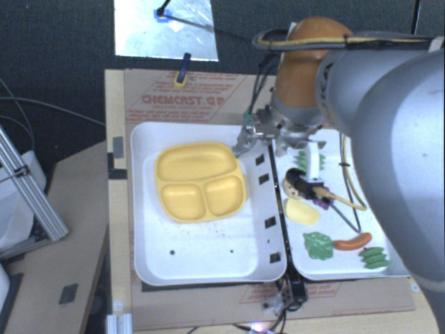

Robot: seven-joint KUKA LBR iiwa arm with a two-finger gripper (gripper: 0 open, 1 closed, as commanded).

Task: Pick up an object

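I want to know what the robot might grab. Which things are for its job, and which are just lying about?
For the job:
claw
yellow tray
yellow piece
green leaf
orange sausage
green pods

Just lying about:
cardboard sheet
shiny sheet
blue and yellow clip

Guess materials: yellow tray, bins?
Yellow tray: likely moulded plastic, satin finish; rounded compartment walls, soft highlights. Left bin and right bin: probably plastic too, smooth white, slightly glossy, rounded corners. Could be coated metal; the view can't settle it.
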